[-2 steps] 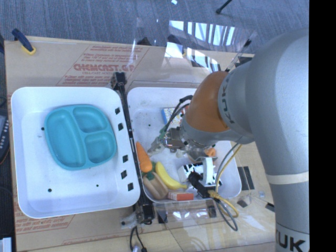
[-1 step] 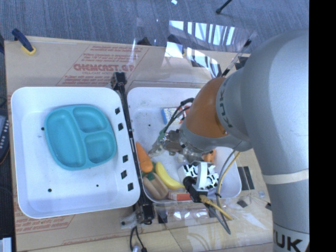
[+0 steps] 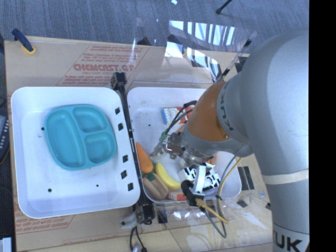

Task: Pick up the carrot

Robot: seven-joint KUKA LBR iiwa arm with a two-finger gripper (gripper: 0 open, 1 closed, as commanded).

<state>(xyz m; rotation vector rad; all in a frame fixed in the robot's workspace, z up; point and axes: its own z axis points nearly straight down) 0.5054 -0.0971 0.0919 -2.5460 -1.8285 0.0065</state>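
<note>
Over the right bin, the claw hangs low beneath the arm's orange band; whether it is open or closed cannot be told. Just left of it, the carrot lies against the bin's left wall. A banana and a sausage-like piece lie nearer. A teal divided plate sits in the left bin.

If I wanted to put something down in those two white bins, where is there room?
Left bin: bare floor all round the teal plate, widest along the near edge. Right bin: a bare patch at the far left, beside the divider. Its near end is crowded: carrot, banana and other toy food lie packed together, with the arm over them.
</note>
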